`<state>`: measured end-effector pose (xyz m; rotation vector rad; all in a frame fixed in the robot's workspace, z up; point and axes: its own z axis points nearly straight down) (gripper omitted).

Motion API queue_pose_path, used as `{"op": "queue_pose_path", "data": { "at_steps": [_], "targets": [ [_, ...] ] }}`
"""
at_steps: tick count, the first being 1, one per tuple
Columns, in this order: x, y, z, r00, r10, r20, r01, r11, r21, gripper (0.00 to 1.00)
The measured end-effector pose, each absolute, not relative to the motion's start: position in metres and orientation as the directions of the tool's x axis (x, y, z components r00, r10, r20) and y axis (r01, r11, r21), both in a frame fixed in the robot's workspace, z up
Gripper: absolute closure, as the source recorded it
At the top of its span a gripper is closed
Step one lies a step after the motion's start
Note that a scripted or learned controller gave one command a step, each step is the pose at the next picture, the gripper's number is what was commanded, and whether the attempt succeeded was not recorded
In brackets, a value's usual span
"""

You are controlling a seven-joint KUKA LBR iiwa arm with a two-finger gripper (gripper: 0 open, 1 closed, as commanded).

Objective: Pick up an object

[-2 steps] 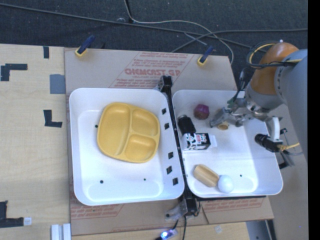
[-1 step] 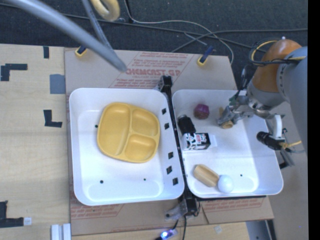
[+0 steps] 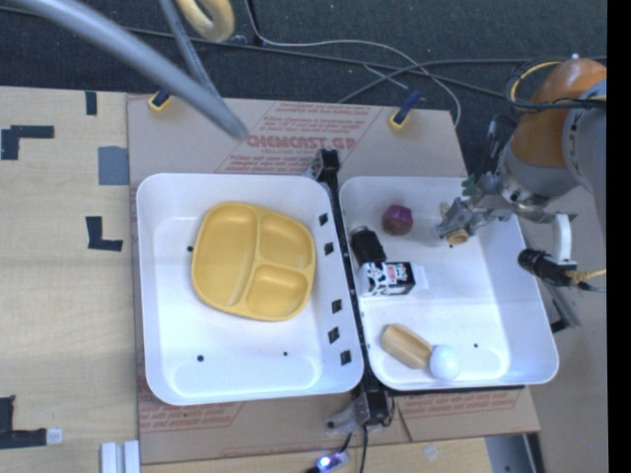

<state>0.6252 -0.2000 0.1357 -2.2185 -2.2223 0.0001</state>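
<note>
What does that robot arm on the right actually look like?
The arm is rounded grey metal with a bright orange band on top. Its hand is a small cluster of dark and metallic parts, and a black cable hangs beside it.

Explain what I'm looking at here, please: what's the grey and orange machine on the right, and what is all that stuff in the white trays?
That is a robot arm, seen by a camera fixed above the bench and looking down at a slant. Its gripper hovers over the right bin; whether it grips anything is unclear. That bin holds a small purple ball, a black object, a black-and-white item, and a tan cylinder touching a white ball. The left bin holds a yellow divided plate.
</note>
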Motion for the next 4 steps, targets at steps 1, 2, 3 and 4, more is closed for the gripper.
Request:
{"op": "queue_pose_path", "data": {
  "at_steps": [1, 2, 3, 4],
  "targets": [
    [0.628, -0.197, 0.176, -0.002, 1.0, 0.001, 1.0, 0.002, -0.001, 1.0],
    [0.628, -0.201, 0.217, -0.002, 1.0, 0.0, 1.0, 0.002, 0.0, 1.0],
    [0.628, -0.147, 0.206, -0.006, 1.0, 0.002, 1.0, 0.006, -0.005, 1.0],
    [0.633, -0.096, 0.195, -0.006, 1.0, 0.001, 1.0, 0.006, -0.005, 1.0]
  ]
}}
